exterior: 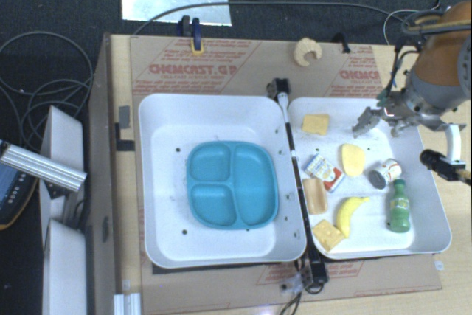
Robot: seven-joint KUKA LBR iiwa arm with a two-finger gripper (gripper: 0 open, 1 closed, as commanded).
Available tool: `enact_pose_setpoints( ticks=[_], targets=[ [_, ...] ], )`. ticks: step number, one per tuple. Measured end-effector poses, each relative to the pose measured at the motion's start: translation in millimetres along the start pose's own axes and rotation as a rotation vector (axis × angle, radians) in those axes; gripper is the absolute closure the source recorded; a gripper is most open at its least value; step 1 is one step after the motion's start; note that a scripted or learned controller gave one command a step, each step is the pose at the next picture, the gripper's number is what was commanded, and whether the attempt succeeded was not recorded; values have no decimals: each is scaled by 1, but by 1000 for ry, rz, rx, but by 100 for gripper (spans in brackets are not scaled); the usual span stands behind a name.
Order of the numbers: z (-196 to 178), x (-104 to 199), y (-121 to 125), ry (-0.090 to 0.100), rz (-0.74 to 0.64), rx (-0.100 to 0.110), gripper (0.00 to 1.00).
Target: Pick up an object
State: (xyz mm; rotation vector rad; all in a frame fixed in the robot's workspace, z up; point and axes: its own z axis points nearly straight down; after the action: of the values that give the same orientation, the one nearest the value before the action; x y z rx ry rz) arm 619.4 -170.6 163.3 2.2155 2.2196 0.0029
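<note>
While the grey two-finger gripper (377, 119) hovers over the right shallow white bin (435, 232), we see its fingers spread (nothing between them). Near it lies a pale yellow cheese-like wedge (316, 124).

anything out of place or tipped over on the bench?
A beige curled lump sits on the cardboard bench top behind the right white bin, outside both bins. In that bin the green bottle and small can lie on their sides.

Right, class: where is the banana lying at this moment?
In the camera view, the banana lies in the right bin, toward its near edge, between the green bottle and a yellow block.
</note>
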Motion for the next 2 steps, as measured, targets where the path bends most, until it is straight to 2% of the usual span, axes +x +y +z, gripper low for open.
enact_pose_setpoints(
  ticks=[1,2],
  targets=[
    [78,40,-1,2,-2,2,0],
    [78,37,-15,2,0,4,0]
  ],
)
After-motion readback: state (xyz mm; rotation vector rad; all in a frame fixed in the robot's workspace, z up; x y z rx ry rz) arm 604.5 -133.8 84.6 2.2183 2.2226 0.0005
